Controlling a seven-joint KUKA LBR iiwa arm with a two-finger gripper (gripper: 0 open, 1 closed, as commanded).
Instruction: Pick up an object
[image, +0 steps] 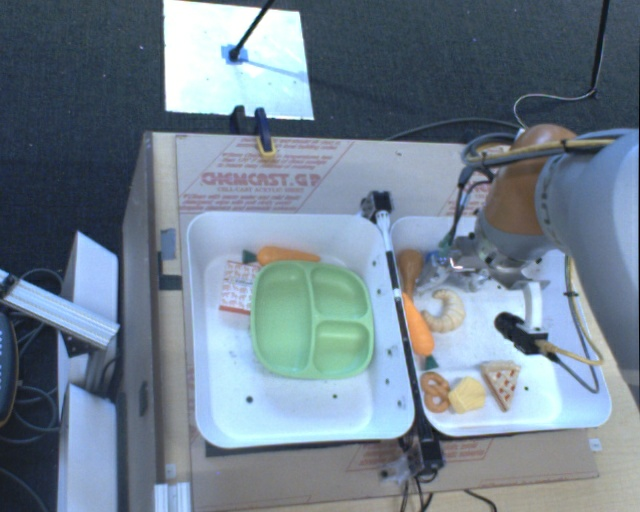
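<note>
While the gripper (450, 270) hangs low over the far left part of the right bin (572, 392), whether it is apart or together cannot be told from this angle. Likeliest target, by my guess: the pale curved croissant (446, 309), lying just on the camera side of the gripper, its arc running roughly across the bin. Single arm, so no choice of reach. Crowding: brown roll (410, 268) just left of the gripper; orange carrot (418, 326) along the bin's left wall, touching or nearly touching the croissant. Pretzel (434, 390), cheese wedge (466, 395) and pizza slice (500, 382) sit apart at the near edge. Left bin (300, 415) holds a green plate (310, 320).
</note>
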